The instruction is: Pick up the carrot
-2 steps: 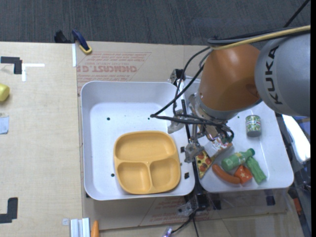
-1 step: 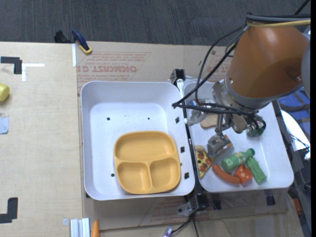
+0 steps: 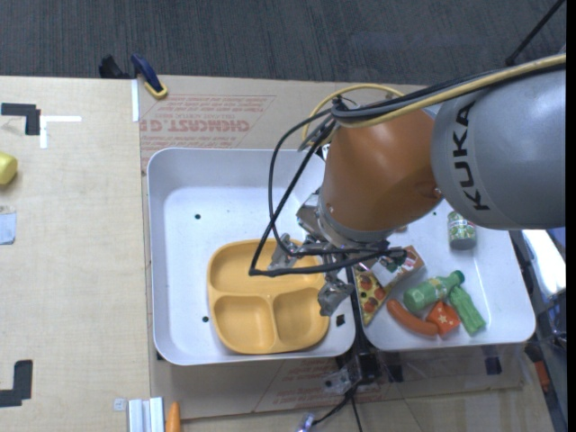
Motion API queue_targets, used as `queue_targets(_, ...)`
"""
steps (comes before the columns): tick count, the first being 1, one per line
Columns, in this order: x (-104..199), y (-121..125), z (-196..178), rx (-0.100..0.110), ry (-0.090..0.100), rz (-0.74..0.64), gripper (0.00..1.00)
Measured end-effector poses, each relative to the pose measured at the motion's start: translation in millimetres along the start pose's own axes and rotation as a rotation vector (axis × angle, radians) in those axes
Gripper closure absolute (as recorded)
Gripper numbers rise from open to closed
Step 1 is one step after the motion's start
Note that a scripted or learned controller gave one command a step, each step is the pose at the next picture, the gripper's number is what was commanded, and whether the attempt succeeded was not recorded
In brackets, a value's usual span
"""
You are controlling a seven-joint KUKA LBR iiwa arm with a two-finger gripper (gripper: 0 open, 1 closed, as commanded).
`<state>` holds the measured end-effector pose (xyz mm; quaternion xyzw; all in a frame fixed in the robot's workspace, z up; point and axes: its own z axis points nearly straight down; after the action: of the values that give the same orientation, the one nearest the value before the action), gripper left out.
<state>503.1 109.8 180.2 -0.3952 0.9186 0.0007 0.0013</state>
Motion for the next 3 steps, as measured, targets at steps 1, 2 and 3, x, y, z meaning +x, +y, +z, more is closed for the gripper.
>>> queue_targets(1, -13, 40, 82, 0.001, -0.002, -0.151, 0.0)
queue_targets(2, -14, 40, 75, 0.0, -0.003, -0.151, 1.0)
queue_targets(3, -16, 41, 69, -0.003, -0.005, -0.151, 1.0)
